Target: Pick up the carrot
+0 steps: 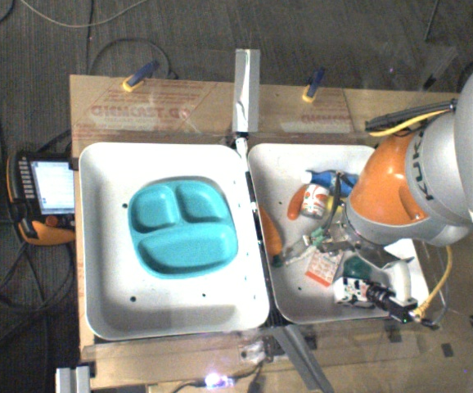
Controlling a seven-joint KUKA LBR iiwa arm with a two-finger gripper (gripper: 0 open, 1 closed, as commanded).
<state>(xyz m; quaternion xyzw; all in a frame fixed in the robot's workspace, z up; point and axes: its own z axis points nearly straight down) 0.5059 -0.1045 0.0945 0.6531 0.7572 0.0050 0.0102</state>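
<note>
white letters "ku", the start of the maker's name, stand on the orange band [388,188] of the arm, running down its right side. faint red print, reversed and too blurred to read, shows on the cardboard sheet [150,113] behind the bins, in two patches. the handheld pendant [44,188] at the left has a lit screen whose contents cannot be read.

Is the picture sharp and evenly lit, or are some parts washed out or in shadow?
Camera view: the left white plastic bin is bright, nearly washed out; a soft shadow lies below the turquoise sectioned tray; the orange carrot by the right bin's wall looks slightly soft; the surrounding floor is dim.
</note>
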